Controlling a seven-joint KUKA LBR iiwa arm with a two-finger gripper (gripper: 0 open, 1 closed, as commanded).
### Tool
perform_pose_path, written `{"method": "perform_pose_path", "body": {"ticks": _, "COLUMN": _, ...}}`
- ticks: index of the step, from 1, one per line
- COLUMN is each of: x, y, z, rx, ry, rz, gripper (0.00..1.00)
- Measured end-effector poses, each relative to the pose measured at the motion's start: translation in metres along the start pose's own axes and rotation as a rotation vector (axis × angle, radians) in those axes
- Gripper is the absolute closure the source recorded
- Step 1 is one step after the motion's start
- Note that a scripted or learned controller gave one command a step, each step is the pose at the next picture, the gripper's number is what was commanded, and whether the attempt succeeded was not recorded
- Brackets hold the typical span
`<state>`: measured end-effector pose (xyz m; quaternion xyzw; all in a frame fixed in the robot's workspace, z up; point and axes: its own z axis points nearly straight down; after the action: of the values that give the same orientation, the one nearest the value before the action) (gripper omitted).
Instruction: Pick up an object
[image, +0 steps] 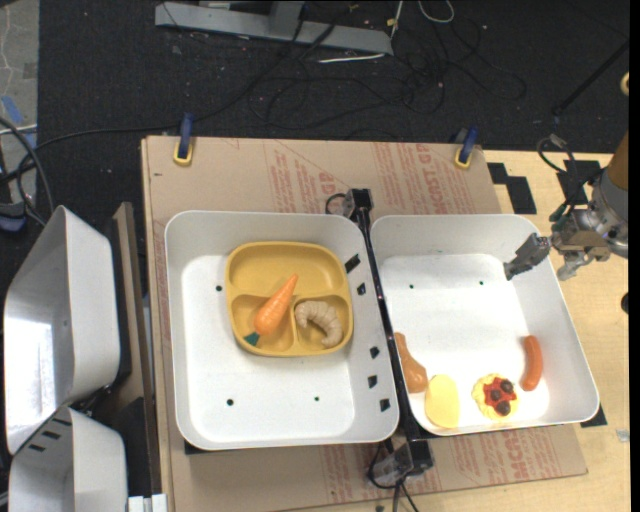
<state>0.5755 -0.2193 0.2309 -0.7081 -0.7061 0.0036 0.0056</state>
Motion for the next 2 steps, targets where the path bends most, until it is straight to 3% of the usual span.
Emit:
{"method": "perform_pose_path", "body": {"ticks": 1, "x": 0.001, "y": 0.003, "z": -0.008, "rx": -0.013, "ry": -0.003, "rz": -0.004, "gripper": 0.00}}
{"method": "perform_pose_path", "body": {"ticks": 2, "x": 0.003, "y": 0.010, "z": 0.053, "rx": -0.009, "ry": -0.002, "rz": -0.004, "gripper": 0.00}}
